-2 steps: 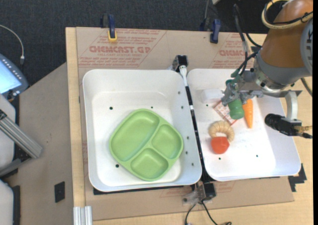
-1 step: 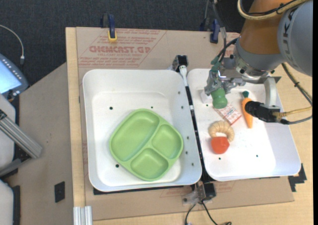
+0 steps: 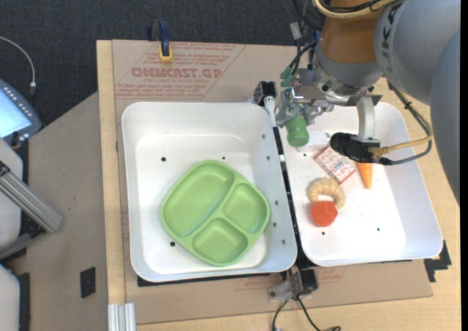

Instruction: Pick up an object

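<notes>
— Camera view puts the two-finger gripper over the right white plastic bin, at its left wall — is it holding anything?

— A small rounded green object sits right at its tips; grip itself, I cannot tell. Likely mid-pick. A glossy red tomato-like ball and an orange cone lie loose nearby.

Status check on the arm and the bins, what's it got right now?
Gripper over right bin's top-left corner, small green object right at its tip; grasp unconfirmed. Carrot, red packet, tomato, shrimp loose in that bin. Green divided plate in left bin.
</notes>
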Robot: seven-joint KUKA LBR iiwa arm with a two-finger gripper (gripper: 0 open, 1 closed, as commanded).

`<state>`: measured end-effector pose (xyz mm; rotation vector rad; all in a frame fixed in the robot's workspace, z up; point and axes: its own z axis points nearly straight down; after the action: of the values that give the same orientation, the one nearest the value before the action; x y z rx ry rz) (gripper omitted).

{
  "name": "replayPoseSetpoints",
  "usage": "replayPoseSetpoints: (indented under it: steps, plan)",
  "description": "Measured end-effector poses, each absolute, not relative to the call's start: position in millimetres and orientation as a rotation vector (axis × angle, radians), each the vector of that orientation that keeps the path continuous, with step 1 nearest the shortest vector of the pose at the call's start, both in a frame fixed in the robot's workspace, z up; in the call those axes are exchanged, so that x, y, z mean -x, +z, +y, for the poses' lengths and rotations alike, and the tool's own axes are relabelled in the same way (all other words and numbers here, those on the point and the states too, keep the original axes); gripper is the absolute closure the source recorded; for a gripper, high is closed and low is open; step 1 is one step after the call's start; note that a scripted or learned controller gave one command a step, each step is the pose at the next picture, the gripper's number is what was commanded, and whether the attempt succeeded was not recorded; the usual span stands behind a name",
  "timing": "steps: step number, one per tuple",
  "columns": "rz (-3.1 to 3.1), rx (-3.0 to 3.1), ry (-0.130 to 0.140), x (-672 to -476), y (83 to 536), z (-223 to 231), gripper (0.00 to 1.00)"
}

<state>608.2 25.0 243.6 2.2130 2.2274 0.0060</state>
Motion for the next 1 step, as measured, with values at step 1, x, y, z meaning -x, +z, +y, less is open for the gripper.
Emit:
replayPoseSetpoints:
  steps: [1]
  plan:
    - [2.227, -2.214, 0.004, -638.1, 225.3, 75.3, 1.0]
